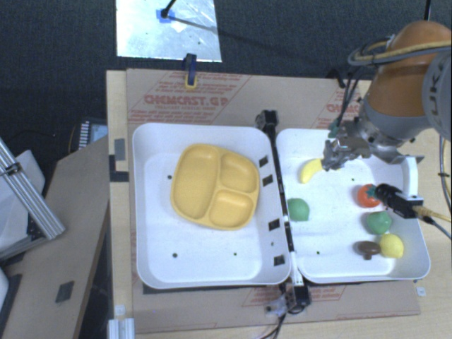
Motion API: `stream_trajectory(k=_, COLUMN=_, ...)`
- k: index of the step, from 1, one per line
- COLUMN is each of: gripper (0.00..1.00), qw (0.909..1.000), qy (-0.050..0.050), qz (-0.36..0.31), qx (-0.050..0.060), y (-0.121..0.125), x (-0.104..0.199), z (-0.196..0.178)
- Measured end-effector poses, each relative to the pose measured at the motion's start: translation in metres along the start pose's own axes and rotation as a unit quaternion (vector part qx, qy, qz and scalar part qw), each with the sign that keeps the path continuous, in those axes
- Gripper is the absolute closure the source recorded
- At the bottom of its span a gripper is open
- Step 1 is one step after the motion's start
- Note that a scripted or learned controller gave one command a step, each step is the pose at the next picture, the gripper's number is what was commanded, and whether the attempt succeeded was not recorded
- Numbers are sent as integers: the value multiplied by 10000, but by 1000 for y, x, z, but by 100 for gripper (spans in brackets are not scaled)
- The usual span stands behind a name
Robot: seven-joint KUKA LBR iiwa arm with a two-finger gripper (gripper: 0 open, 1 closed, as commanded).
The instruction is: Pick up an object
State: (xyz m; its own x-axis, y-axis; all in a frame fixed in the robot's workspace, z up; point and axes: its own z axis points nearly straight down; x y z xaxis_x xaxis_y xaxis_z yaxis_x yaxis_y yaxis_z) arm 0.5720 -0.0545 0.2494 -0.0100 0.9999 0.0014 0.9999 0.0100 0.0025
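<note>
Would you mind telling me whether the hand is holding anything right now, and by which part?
It cannot be told: the hand sits at the right end of the yellow banana.

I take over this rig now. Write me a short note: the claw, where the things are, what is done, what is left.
Claw: low in the right bin, at the yellow banana; grip cannot be judged.
Right bin also has a green ball, orange piece, green piece, brown piece, yellow lemon.
Left bin: yellow divided plate.
Done: nothing lifted yet.
Left: grasp and raise one object.
</note>
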Motion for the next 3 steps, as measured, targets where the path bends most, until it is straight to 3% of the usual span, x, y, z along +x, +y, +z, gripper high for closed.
stream_trajectory(k=3, gripper=100, qw=10000, qy=2, qz=2, qx=6, y=-2, x=158, z=10)
